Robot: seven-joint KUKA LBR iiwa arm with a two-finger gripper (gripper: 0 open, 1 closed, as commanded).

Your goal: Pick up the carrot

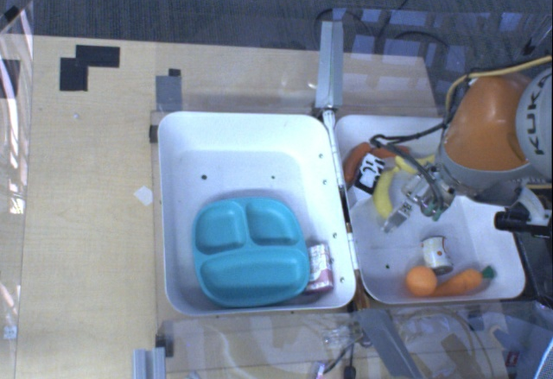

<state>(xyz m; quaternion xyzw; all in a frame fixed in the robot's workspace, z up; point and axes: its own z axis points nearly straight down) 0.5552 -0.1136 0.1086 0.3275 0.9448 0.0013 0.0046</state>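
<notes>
The carrot [460, 282] lies at the right bin's [510, 235] near edge, touching an orange [421, 281] — a descent could snag either. Farther back, the gripper [413, 206] hovers, fingers slightly apart, holding nothing, beside the banana [383, 192].

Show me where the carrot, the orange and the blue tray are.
carrot [460, 282], camera view, middle of its orange body
orange [421, 281], camera view, centre of the fruit
blue tray [251, 269], camera view, its large front compartment

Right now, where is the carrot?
The carrot lies in the right bin, near its front edge, beside an orange on its left.
</notes>
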